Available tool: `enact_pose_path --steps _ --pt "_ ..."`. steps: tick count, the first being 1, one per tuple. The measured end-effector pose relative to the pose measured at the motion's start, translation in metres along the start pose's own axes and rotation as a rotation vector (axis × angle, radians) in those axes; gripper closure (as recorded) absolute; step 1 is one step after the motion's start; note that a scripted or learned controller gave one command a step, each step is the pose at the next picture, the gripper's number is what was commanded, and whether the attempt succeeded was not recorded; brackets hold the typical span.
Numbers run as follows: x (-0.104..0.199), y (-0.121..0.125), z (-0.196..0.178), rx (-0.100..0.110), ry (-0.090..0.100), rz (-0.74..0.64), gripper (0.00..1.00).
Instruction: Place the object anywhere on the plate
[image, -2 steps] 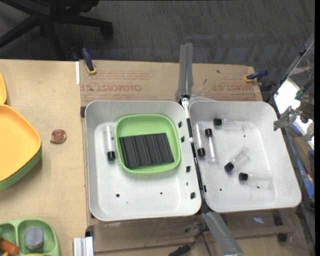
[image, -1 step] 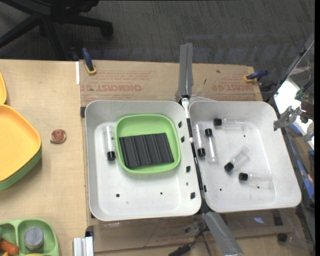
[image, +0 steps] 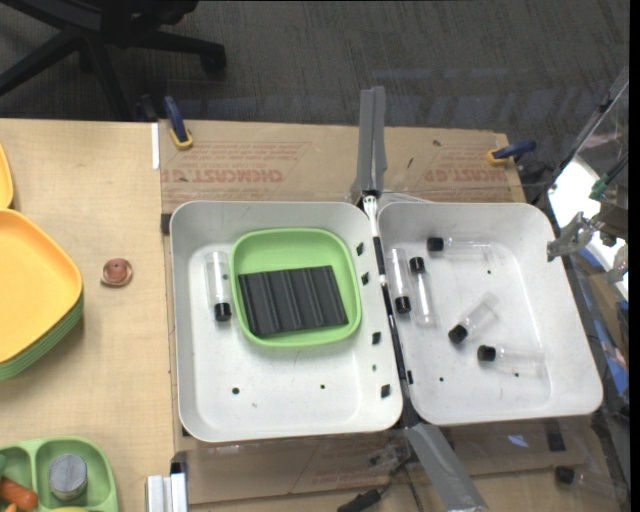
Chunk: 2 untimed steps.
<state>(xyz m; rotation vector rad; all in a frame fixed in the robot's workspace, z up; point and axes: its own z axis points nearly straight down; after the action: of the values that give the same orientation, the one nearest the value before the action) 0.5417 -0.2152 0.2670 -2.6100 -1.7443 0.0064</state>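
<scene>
A green square plate (image: 296, 288) is sitting in the left bin, carrying a dark ribbed insert. A clear black-capped vial (image: 218, 285) is lying just beside its left rim, with five similar vials (image: 472, 322) lying scattered across the right bin.

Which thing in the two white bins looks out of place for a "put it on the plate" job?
One clear vial lies on the floor of the left bin, beside the green plate rather than on it. The plate holds a dark ridged block. The other vials lie scattered in the right bin.
</scene>
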Motion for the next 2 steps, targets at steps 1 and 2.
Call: enact_pose_path --steps 1,2 --pt "0.0000 0.0000 0.0000 0.000 0.000 0.000 0.00" --pt "0.0000 0.0000 0.0000 0.000 0.000 0.000 0.00"
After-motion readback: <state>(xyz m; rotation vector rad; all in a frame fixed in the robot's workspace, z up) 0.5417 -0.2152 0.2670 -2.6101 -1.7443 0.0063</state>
